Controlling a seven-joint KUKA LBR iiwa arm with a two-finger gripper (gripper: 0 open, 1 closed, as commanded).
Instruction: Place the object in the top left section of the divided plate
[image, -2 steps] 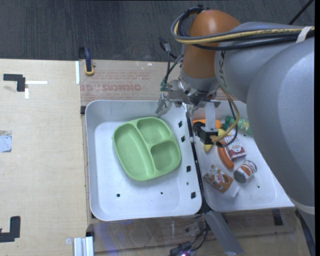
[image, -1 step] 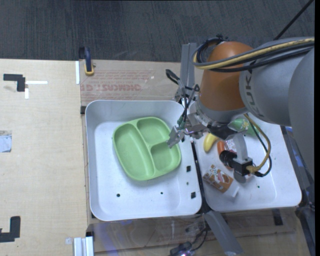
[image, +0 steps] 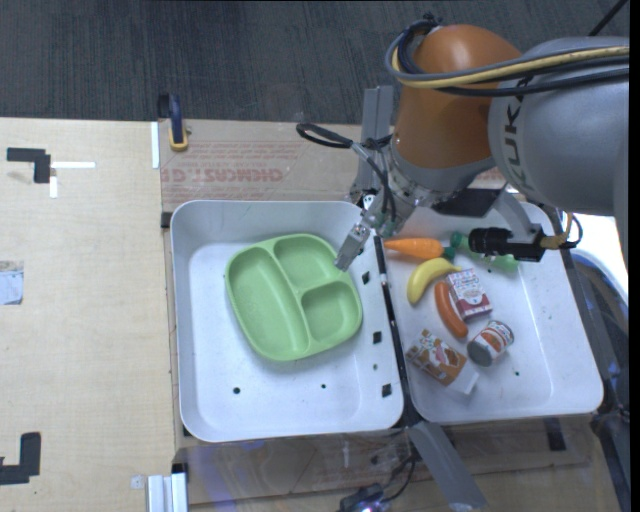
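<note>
Matt green plastic plate (image: 290, 300); glossy white bins (image: 290, 410).

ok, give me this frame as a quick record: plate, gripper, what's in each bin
left bin: holds the green divided plate
plate: three sections, nothing in any of them
right bin: carrot, banana, sausage, small red-and-white carton, snack packet, small can, green item partly hidden under the arm
gripper: at the plate's upper right rim, near the wall between the bins
held: nothing seen between the fingers
task state: nothing placed on the plate yet
</note>
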